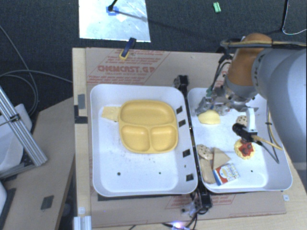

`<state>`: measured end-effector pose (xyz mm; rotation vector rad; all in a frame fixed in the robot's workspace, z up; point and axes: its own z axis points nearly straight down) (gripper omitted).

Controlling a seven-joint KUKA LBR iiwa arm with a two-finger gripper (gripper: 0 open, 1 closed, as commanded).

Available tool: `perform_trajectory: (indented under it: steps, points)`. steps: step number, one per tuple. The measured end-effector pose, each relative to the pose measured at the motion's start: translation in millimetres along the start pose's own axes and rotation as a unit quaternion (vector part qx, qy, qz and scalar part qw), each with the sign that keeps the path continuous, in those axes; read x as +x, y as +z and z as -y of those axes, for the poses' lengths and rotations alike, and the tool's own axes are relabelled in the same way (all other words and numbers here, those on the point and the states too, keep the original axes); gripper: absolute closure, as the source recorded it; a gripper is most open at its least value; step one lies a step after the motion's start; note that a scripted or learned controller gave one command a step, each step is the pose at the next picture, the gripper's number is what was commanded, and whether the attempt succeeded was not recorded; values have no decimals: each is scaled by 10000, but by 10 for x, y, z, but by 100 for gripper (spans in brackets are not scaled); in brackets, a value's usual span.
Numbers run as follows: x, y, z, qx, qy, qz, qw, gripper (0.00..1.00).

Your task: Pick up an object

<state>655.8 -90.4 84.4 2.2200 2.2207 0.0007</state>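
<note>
The table (53,138) carries two white bins. The arm (283,90) comes in from 3 o'clock and covers the far right corner of the right bin (268,174). The left bin (103,176) holds a yellow tray (146,126) at its centre, with a pale slab (110,113) touching the tray at 10 o'clock.

In the right bin, tan wedges (211,159) lie at 7 o'clock, a small box (226,173) sits just beside them at 6 o'clock, and a red-and-yellow piece (244,149) lies near the centre. The claw (213,107) sits low at 11 o'clock, right over a pale yellow lump (209,118), the likely target. I cannot tell whether the claw is wide or narrow, or whether it has hold of the lump.

Risks, as I judge them:
- The lump looks rounded and smooth. A grip off its centre could squirt it toward the bin wall at 9 o'clock.
- It lies near that wall, so the claw could catch the rim on closing.
- If the claw closes too high, it could come up with nothing.
</note>
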Motion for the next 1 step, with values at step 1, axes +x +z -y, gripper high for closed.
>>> perform_trajectory:
  steps: [1]
  points:
    - [-1,-131,-23,-31,-2,0,10000,100]
